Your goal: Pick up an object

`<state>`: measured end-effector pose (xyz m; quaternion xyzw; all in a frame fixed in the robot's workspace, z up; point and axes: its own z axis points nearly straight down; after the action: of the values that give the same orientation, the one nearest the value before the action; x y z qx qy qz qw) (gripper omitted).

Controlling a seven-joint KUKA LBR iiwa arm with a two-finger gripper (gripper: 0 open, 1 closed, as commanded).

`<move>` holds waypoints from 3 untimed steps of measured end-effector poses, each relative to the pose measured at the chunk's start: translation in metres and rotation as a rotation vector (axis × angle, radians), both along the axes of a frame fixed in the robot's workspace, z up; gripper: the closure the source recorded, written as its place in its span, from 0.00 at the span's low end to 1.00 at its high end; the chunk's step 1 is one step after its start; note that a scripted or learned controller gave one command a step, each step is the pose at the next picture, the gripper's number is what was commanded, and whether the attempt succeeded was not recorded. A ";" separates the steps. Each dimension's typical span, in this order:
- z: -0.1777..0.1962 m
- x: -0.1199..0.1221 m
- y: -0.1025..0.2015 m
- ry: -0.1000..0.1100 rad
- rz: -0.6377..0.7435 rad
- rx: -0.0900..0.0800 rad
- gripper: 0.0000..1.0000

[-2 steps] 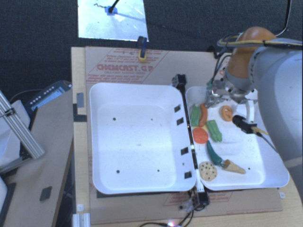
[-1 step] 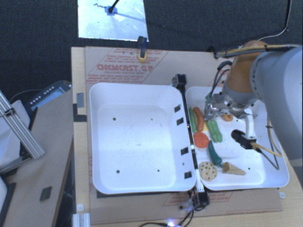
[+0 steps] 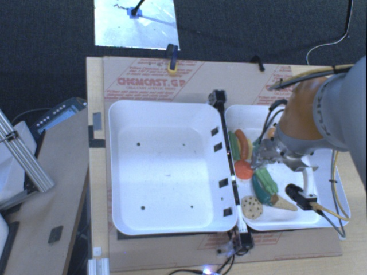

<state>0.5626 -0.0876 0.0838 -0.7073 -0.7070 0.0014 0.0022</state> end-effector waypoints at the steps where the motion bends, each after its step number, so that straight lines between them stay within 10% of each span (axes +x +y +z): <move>1: 0.108 0.040 0.078 -0.019 0.014 0.002 1.00; 2: 0.265 0.067 0.130 -0.027 0.012 0.002 1.00; 3: 0.165 0.045 0.152 0.002 0.007 -0.001 1.00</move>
<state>0.6074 0.0644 0.2492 -0.7047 -0.7094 0.0021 0.0026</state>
